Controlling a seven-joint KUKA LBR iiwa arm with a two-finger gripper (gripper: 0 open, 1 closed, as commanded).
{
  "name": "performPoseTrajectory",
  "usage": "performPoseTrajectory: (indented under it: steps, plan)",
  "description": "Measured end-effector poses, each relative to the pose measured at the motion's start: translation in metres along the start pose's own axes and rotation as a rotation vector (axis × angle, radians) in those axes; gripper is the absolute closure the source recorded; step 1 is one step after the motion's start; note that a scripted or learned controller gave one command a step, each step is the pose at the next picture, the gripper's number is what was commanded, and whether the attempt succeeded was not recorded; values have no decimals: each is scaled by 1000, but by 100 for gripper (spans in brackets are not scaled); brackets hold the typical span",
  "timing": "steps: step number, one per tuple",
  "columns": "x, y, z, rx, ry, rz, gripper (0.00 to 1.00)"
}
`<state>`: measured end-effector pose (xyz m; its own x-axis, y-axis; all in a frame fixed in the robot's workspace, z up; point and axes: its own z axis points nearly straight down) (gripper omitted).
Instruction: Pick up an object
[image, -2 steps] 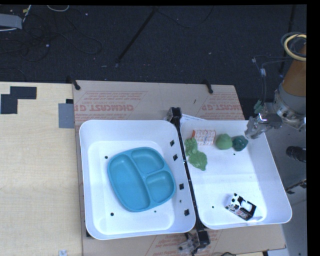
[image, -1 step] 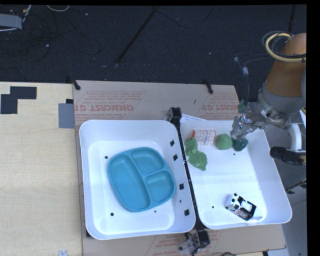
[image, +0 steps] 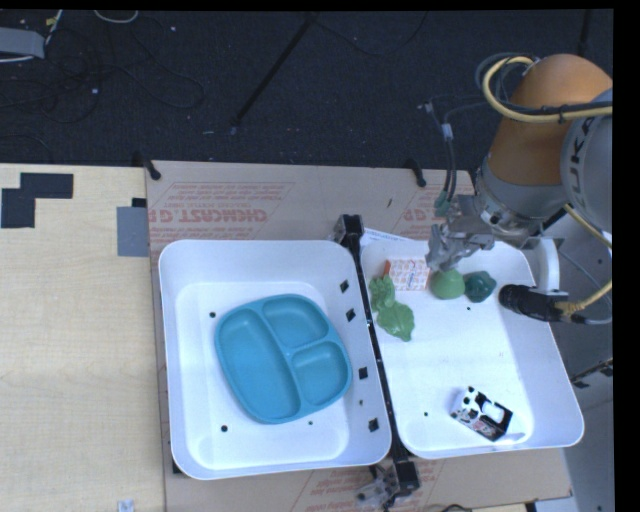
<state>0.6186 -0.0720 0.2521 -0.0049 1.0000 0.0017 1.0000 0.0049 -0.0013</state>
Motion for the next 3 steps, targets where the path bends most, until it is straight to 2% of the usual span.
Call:
performPoseTrajectory:
  steps: [2, 3]
  plan:
    - [106, -13, 6, 3, 0, -1, 100]
    - [169, -7, 11, 2, 0, 0, 100]
